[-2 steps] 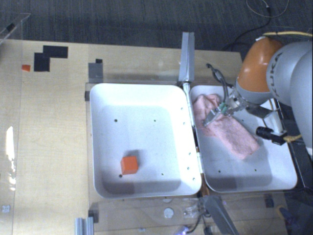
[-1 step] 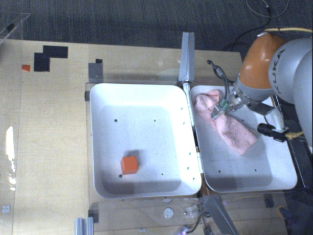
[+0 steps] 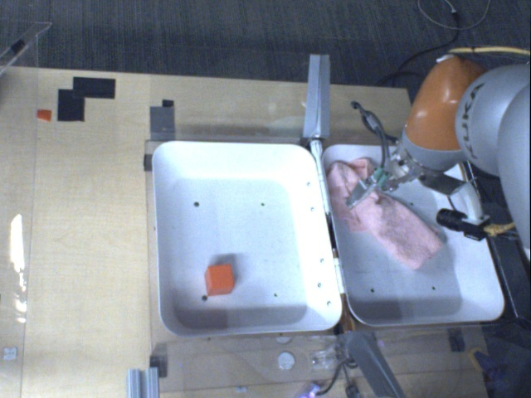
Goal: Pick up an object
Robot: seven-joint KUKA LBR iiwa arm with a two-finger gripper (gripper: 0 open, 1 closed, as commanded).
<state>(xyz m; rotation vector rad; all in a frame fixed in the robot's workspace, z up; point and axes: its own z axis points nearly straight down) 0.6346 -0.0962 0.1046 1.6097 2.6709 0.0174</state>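
One hand [image 3: 362, 194] on the grey arm with the orange band [image 3: 465, 123] sits low in the right white bin [image 3: 431, 305], tips down on a crumpled pink cloth [image 3: 390, 222] lying near that bin's far left corner. Can't tell if it's spread or pinching. Small orange cube [image 3: 220, 279] sits in the left white bin [image 3: 241, 172], toward its near edge.

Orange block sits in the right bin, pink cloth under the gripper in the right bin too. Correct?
Not quite. The camera view shows the orange block in the left bin. The pink cloth does lie in the right bin, under the gripper.
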